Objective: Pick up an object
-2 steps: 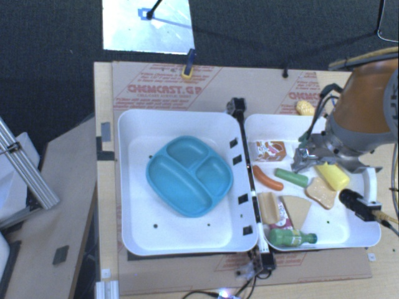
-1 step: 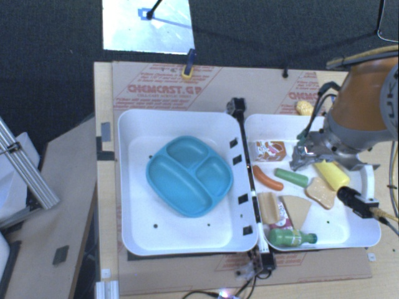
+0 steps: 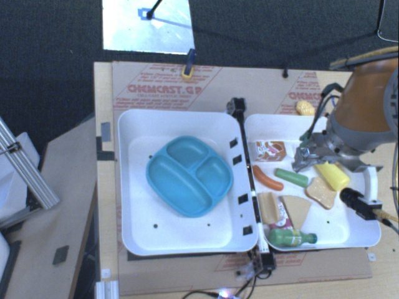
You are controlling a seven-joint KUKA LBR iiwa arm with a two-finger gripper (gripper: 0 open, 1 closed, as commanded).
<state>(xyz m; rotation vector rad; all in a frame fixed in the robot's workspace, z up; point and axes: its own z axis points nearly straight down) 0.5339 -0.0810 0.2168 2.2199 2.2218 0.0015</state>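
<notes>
Claw (image 3: 304,157) over right shallow white bin (image 3: 358,232), above long green plastic cucumber (image 3: 292,177); grip state indeterminate.

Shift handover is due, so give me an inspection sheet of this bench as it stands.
Surface: two white bins side by side, left bin, right bin.
Job's things: hot dog, green cucumber, yellow block, toast slice, green bottle, all in the right bin.
Clutter: blue divided plate in the left bin.
Grippers: gripper low over the right bin, fingers unclear.
Cables: black cable at top right.
Surroundings: dark carpet.
</notes>
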